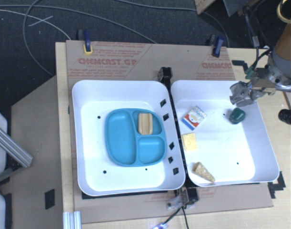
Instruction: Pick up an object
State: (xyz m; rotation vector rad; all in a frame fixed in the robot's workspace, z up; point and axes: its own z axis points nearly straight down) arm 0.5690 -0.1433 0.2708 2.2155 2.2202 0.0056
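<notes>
The fingers of the gripper are too blurred and small to read, so whether they are apart or together cannot be told. The gripper hangs over the far right part of the right bin, at the end of the arm, which comes in from the right edge.

Just below and a little to the left of the gripper lies a dark green ball on the bin floor. It sits close under the fingertips, but nothing shows between them, and whether the ball touches them cannot be told.

Further left in the same bin lie three more things. A small box with red, white and blue print lies tilted near the bin's left wall. Below it is a yellow square, flat on the floor. Near the front rim lies a tan wedge. All three are well apart from the gripper.

The left bin bears a blue tray with compartments. A tan block stands in its upper right compartment.

Both bins rest side by side on a cardboard sheet held by two clamps at the far edge.
</notes>
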